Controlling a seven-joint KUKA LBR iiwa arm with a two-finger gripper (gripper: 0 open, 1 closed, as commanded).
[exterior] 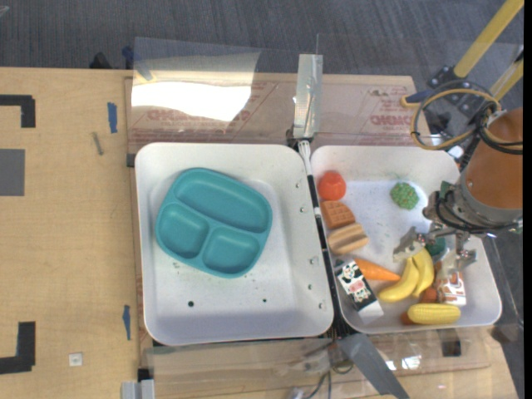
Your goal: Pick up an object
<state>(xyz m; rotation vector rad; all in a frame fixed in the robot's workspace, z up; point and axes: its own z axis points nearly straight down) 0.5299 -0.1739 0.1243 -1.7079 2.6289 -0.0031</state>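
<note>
Left bin [166, 306]: one teal divided plate [214, 221] is held, lying flat toward the far side.

Right bin [374, 166]: the loose items are held, crowded toward the near corner. Listed from the far side: a red tomato [332, 184], a waffle [338, 214], a bread roll [347, 238], a green broccoli floret [405, 194] set apart, a carrot [378, 270], a cow-patterned carton [357, 288], a banana [409, 278], a yellow corn cob [433, 312] and a small red-and-white carton [453, 289].

Gripper [438, 250]: it is lowered over the near right corner, just beside the banana's upper end. Its fingers appear spread moderately, and nothing is seen between them.

Task item: none is specified; the banana and the small carton are judged the likeliest candidates.

Risks noted: the pieces lie touching, so two may be pinched together or one nudged aside. The banana's curved skin may slip on closing. The bin wall close by may be struck.
</note>
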